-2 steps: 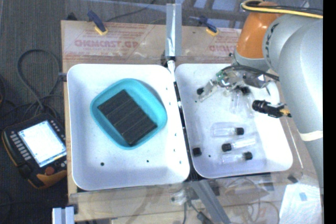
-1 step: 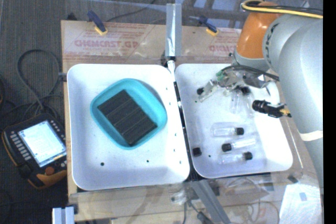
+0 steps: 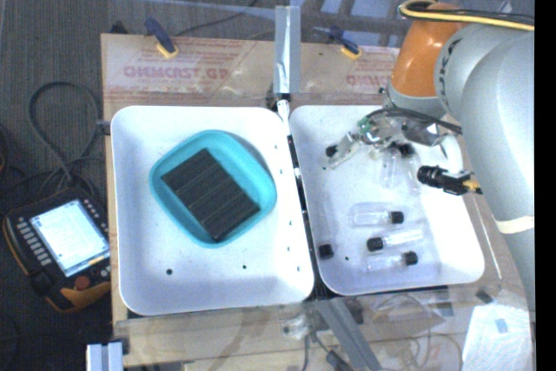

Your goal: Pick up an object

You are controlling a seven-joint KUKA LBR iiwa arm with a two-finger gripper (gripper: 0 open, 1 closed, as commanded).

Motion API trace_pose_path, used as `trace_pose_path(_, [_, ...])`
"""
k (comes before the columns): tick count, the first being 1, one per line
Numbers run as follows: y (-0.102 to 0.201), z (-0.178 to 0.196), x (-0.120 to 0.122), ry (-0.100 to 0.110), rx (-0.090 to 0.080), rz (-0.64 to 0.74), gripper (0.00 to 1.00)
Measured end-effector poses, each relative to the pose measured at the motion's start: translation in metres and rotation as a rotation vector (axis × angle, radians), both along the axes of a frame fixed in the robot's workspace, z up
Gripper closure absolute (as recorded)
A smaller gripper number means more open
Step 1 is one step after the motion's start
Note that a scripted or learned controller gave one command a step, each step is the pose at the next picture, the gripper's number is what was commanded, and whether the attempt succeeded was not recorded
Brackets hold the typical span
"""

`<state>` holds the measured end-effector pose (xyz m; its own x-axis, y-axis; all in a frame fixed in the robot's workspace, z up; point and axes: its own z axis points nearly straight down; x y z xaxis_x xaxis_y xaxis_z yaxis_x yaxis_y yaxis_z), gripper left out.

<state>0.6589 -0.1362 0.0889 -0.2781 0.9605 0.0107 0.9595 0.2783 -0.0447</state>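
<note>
The arm reaches in from the right, and its pincer (image 3: pixel 375 135) hangs low over the far part of the right bin (image 3: pixel 306 187). Whether it is open or closed cannot be told. Several clear vials with black caps lie in that bin: one (image 3: pixel 375 215) near the middle lies with its long axis left to right, cap pointing right, and two more (image 3: pixel 393 241) lie just nearer, much the same way. The left bin (image 3: pixel 130 274) holds a teal dish (image 3: pixel 174 165) carrying a dark ribbed slab (image 3: pixel 211 194). The step in hand appears to be the approach; next the pincer likely needs to settle across a vial's short axis and close.
</note>
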Motion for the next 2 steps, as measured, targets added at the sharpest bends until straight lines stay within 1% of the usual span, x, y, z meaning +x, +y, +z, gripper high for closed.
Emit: trace_pose_path(2, [0.0, 0.0, 0.0, 0.0, 0.0, 0.0, 0.0])
